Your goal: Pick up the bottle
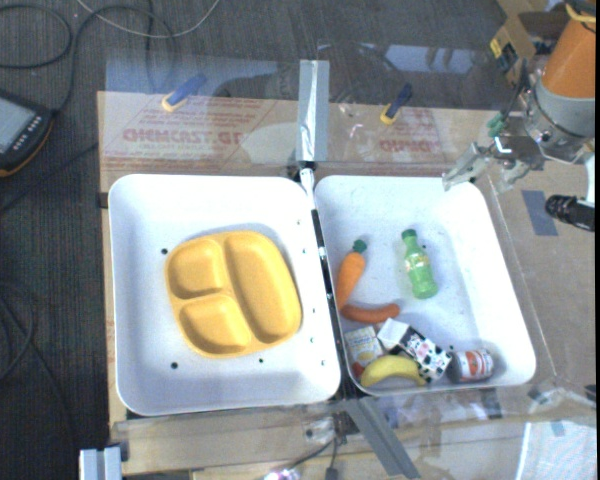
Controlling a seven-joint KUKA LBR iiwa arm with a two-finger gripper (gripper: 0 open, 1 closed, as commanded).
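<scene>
Fingers (477, 168) apart, bottle (417, 265) nr carrot (351, 272)

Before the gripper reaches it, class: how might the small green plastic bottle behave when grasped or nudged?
The small green plastic bottle lies on its side in the right white bin, so it will probably roll if nudged. Its round, smooth body may slip between fingers. It looks light.

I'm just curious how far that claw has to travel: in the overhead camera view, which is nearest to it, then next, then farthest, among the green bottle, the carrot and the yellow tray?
From the gripper, above the right bin's far right corner:
1. Green bottle, in the right bin's middle.
2. Carrot, by the right bin's left wall.
3. Yellow tray, in the left bin.
</scene>
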